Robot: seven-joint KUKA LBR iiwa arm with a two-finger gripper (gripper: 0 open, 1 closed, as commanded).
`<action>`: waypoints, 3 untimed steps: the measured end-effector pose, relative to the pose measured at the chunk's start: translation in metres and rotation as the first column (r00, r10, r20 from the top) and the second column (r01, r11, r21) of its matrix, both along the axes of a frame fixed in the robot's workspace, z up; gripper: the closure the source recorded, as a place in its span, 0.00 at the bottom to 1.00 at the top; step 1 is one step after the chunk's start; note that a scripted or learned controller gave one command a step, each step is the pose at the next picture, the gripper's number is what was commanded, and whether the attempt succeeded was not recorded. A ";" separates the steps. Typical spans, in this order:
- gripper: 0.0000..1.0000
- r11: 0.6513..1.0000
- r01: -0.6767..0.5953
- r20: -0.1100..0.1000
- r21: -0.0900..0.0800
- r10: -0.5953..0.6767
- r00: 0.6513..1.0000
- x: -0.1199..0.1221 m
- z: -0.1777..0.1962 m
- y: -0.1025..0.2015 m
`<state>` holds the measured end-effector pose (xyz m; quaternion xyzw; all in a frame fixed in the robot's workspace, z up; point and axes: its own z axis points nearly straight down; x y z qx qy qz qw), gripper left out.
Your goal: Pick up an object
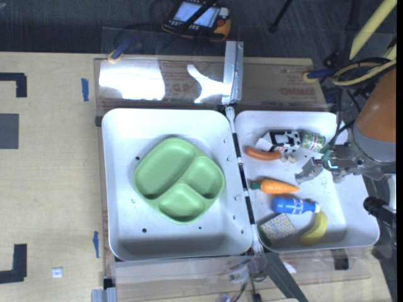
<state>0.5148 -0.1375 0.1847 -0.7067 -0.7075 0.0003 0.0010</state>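
Note:
My gripper (313, 167) hangs over the middle of the right bin (359, 228), reaching in from the right below the orange-banded arm (380, 113). Just left of it and behind lie a black-and-white toy (283, 139), a small green-labelled can (313, 141) and a red-orange chilli-shaped piece (262, 154). An orange carrot (278, 185) and a blue bottle (293, 205) lie in front of the gripper. A yellow banana (316, 228) and a tan mesh-patterned piece (279, 228) sit near the bin's front edge. I see nothing held in the gripper.
The left bin (119, 143) holds a green divided plate (179, 178). A raised rim (240, 168) separates the two bins. A clear shiny panel (164, 80) stands behind the left bin. Cables and yellow hoses (359, 68) run at the back right.

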 end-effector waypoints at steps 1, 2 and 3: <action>0.00 0.997 -0.078 0.003 -0.001 0.078 0.997 -0.030 -0.085 0.033; 1.00 0.997 -0.074 0.004 -0.002 0.074 0.997 -0.030 -0.076 0.031; 1.00 0.995 -0.097 0.002 -0.001 0.097 0.995 0.003 0.000 0.049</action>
